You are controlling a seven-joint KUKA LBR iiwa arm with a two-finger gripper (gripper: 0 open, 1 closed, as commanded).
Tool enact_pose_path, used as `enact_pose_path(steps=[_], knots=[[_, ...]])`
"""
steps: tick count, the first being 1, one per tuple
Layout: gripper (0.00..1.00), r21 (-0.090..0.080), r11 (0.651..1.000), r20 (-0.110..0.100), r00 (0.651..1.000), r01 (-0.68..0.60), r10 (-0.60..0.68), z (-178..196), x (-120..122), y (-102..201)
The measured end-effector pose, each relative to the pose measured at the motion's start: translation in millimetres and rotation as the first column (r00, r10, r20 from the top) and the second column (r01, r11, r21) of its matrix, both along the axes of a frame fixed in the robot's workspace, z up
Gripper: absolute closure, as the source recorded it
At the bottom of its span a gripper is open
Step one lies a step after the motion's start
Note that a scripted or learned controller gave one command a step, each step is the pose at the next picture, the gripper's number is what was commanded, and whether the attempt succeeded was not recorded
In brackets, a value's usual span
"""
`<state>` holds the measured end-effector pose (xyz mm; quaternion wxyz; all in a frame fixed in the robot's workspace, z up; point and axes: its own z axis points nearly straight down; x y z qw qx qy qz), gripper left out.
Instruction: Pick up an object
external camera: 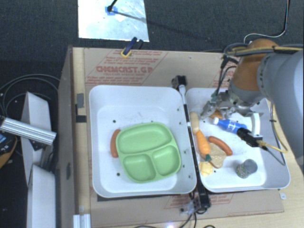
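Observation:
My gripper (216, 109) hangs low over the far part of the right bin (273, 172). Just in front of it lies a blue and white tube (229, 124). A small orange-brown thing (216, 115) shows right under the gripper; what it is stays unclear. Further forward in the same bin lie a carrot (203, 143), a red sausage (220, 145), a slice of bread (217, 156), a yellow cheese piece (206, 168) and a grey can (246, 168). A pale stick-shaped piece (194, 121) lies along the bin's left wall.
The left bin (102, 127) holds a green divided plate (147, 151) with a second sausage (114, 143) beside its left edge. The grey arm (280, 75) covers the right bin's far right corner. Cardboard lies under both bins.

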<state>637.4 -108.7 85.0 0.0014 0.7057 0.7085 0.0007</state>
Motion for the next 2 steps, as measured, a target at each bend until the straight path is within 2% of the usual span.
enact_pose_path(steps=[1, 2], knots=[[0.0, 0.0, 1.0, -0.002, 1.0, 0.003, -0.003, 0, -8, -11], [0.0, 0.001, 1.0, 0.0, 1.0, 0.0, 0.0, 0, 15, 6]])
